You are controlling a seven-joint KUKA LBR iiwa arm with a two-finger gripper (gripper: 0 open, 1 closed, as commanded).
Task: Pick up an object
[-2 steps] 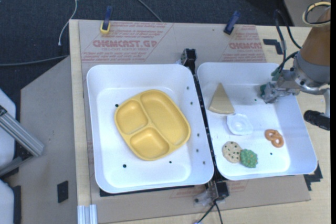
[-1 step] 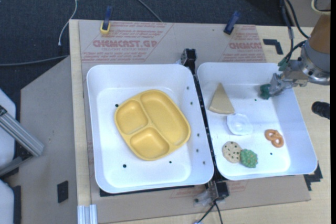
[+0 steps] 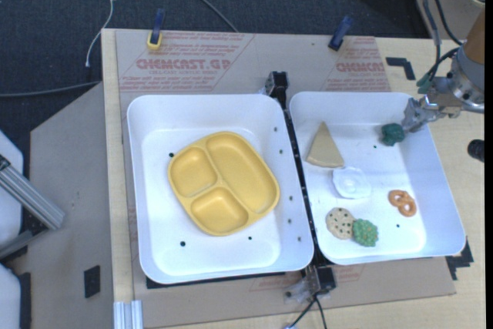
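Gripper (image 3: 417, 113): far right corner of right bin (image 3: 451, 221); finger state cannot be told.
Dark green piece (image 3: 393, 135): just left-below, nearest.

Two bins side by side, left bin (image 3: 146, 166) holding a tray (image 3: 223, 182), right bin (image 3: 439, 173) holding a wedge (image 3: 325, 148) nearest the tray, disc (image 3: 350, 182) before it, cookie (image 3: 338, 223) and clump (image 3: 365, 232) at the front, pretzel (image 3: 401, 202) right of the disc, lump (image 3: 393, 134) far right behind, gripper (image 3: 417, 116) just beside the lump.
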